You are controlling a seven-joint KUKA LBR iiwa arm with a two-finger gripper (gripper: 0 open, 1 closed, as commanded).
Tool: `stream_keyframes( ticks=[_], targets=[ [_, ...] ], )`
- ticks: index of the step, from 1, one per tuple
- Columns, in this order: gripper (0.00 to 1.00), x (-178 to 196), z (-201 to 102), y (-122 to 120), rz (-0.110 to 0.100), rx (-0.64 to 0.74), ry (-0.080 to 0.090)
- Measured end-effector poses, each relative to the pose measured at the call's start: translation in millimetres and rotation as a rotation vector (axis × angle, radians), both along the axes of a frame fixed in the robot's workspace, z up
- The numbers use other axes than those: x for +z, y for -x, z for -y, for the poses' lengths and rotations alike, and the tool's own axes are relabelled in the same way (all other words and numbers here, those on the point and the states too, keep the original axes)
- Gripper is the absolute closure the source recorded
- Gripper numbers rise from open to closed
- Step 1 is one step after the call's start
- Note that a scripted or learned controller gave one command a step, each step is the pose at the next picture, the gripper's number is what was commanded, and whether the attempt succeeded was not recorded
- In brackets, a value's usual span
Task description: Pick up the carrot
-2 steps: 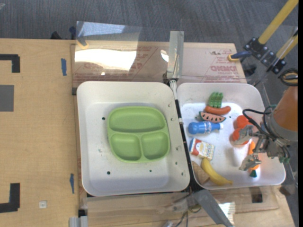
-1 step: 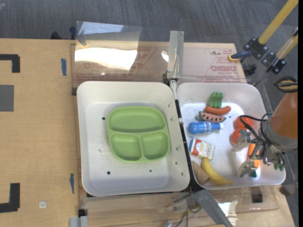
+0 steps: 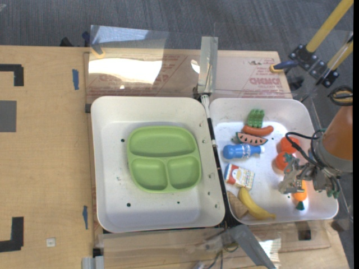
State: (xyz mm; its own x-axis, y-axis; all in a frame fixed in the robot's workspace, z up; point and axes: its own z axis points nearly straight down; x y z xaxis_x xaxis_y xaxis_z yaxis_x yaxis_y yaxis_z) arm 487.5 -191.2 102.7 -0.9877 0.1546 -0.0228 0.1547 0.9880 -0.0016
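The carrot (image 3: 301, 195) is a small orange piece with a green tip, lying near the front right corner of the right white bin (image 3: 320, 122). My gripper (image 3: 295, 184) is low in that bin, directly over and touching the carrot's upper end. The gripper's body hides part of the carrot. The grey arm with its orange band (image 3: 342, 136) reaches in from the right edge.
In the right bin there are also a banana (image 3: 253, 204), a white carton (image 3: 239, 176), a blue bottle (image 3: 242, 151), a green toy (image 3: 256, 116), a watermelon slice (image 3: 249, 138) and two red-orange fruits (image 3: 285, 153). The left bin (image 3: 106, 167) holds a green divided plate (image 3: 164, 157).
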Motion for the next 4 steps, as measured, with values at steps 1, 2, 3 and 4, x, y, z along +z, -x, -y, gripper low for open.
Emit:
stream_keyframes(
  ticks=[1, 2, 3, 4],
  targets=[
    [1.0, 84, -120, 5, -0.011, 0.364, 0.0],
    [1.0, 236, -81, -37, -0.009, 0.572, 0.008],
    [0.0, 233, -82, -36, -0.015, 0.574, 0.003],
    [0.0, 190, -23, -15, -0.021, 1.009, 0.006]
  ],
)
